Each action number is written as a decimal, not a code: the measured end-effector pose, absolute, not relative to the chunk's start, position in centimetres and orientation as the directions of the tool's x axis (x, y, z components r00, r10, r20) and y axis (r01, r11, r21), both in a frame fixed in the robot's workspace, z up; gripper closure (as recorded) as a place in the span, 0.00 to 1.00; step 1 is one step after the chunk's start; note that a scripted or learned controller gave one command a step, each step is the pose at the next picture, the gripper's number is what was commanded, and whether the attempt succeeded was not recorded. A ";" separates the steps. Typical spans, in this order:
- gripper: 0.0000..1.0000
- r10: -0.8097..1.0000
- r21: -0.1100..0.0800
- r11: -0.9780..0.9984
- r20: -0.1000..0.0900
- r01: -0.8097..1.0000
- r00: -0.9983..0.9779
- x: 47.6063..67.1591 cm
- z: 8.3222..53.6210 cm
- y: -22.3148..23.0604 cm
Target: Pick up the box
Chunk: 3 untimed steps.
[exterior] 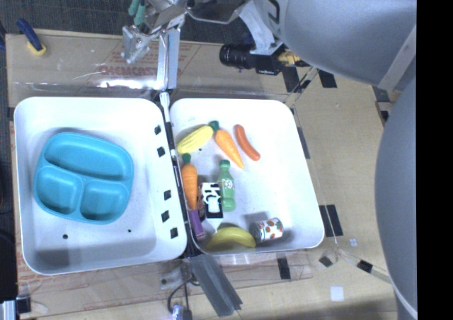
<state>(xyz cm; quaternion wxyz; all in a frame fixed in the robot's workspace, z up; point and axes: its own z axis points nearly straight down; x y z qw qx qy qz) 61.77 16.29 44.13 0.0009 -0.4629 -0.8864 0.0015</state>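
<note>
The box (211, 198) is small, black and white, and lies in the right bin (297, 170) near its left wall. It sits between an orange carrot (189, 180) and a green bottle (226, 184). My gripper (139, 37) hangs high at the top of the view, beyond the bins' far rims and above the bench. It is far from the box, with nothing seen in it.
The right bin also holds a corn cob (195, 139), a second carrot (228, 147), a sausage (246, 141), a banana (230, 238), a small can (267, 229) and a purple item (196, 224). A blue divided tray (85, 175) lies in the left bin (28, 241).
</note>
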 end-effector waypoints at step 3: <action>1.00 0.902 -0.002 0.432 -0.001 0.902 -0.432 65.7 36.6 17.2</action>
